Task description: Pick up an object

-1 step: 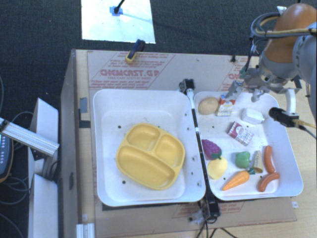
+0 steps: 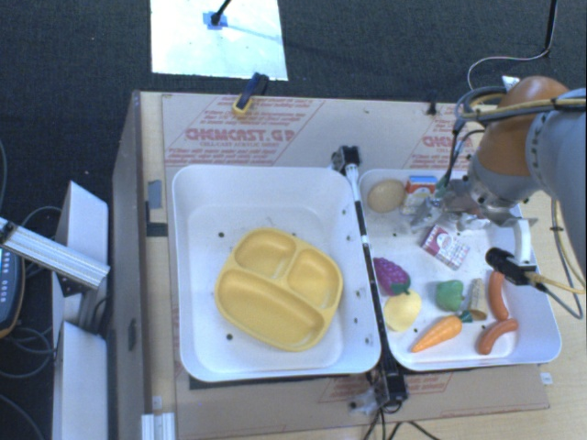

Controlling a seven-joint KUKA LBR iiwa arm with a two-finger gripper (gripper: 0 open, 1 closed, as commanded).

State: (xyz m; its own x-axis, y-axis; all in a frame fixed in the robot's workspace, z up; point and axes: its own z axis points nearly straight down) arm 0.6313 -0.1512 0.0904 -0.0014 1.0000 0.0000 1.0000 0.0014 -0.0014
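Note:
My gripper (image 2: 429, 205) hangs low over the back of the right bin (image 2: 541, 337), beneath the grey arm with its orange band. It is just right of a beige egg-shaped object (image 2: 385, 195) and close to a small red, white and blue box (image 2: 422, 183) at the bin's back wall. A red and white carton (image 2: 446, 247) lies tilted just in front of the gripper. Nearer the front lie purple grapes (image 2: 392, 274), a yellow fruit (image 2: 402, 311), a green vegetable (image 2: 449, 294), a carrot (image 2: 437, 334) and two sausages (image 2: 496, 335).
The left bin (image 2: 197, 246) holds a yellow divided plate (image 2: 280, 288). A raised divider (image 2: 364, 246) separates the two bins. A yellow and blue clip (image 2: 249, 94) lies on the bench behind the left bin.

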